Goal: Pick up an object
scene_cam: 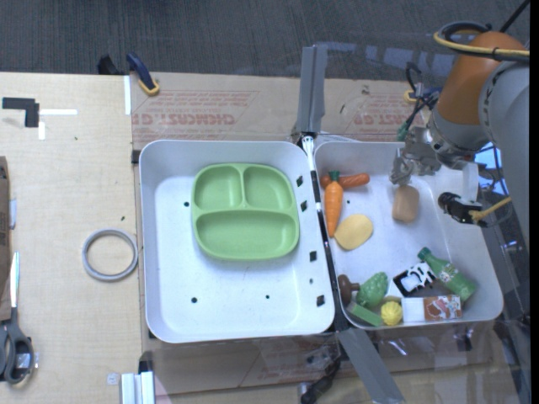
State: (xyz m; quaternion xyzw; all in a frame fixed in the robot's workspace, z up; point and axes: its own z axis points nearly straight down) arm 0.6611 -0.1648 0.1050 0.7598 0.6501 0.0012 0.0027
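**Arm hanging over the potato in the right bin**

Along the near wall of the right bin (497,297), small play food is crowding together: a box (432,308), a green bottle (448,277), a yellow piece (391,313) and some green pieces too jumbled to name. Farther back, a yellow lump (354,231) and a carrot (333,205) are lying beside the divider. Beyond them the potato (406,204) is resting alone on the bin floor, and the gripper (411,163) is hovering just behind it. The potato is probably light, hard plastic, smooth and rounded, so it may be slipping unless pinched across its narrow middle. Whether the fingers are released or clenched I cannot tell; the wrist is blocking them. The left bin is holding a green tray (246,210).
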